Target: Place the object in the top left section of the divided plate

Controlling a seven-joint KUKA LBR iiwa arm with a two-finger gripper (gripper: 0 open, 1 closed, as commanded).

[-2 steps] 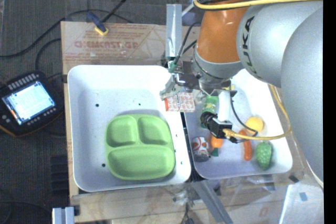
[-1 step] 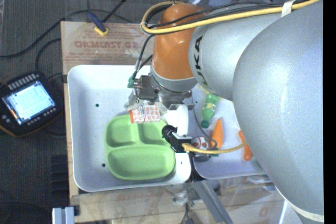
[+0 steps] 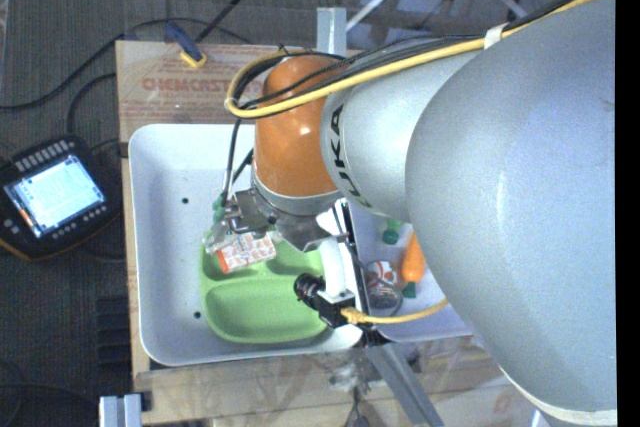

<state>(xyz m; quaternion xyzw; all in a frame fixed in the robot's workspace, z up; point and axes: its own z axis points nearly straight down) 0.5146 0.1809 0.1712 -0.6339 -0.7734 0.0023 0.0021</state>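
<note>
Camera view, arm: the big grey arm hung low over the left bin, likely so it could set the object down.
Fingers: hidden under the wrist, so I could not tell how they stood.
Object: a small red and white pack lay at the top left of the green plate.
Room: the plate sat near the bin's front wall; more open floor was on its left.
Right bin: an orange carrot lay there.
</note>
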